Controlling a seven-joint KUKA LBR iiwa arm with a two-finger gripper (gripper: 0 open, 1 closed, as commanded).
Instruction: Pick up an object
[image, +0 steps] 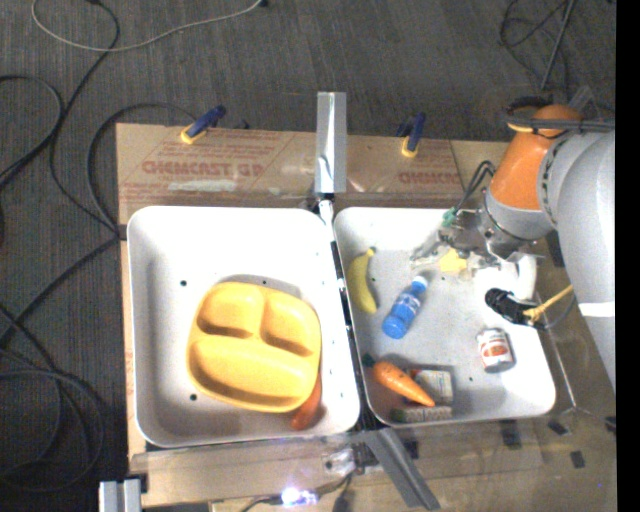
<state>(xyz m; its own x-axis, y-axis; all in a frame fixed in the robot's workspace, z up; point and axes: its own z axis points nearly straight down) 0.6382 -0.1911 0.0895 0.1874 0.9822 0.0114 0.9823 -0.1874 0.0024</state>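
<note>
The gripper (455, 250) hovers low over a small yellow object (453, 263) in the right bin (540, 400), seemingly lined up for a grab, though its grip state cannot be told.

Dark carpet floor (200, 60), black cables (40, 330) trailing, brown board (230, 170) with clamps (202, 124)

Bright, even overhead light washes the two white bins (150, 300) nearly to glare; shadows beneath their contents are soft and short; the dark floor (60, 120) stays dim; fine detail is slightly grainy and soft.
</note>
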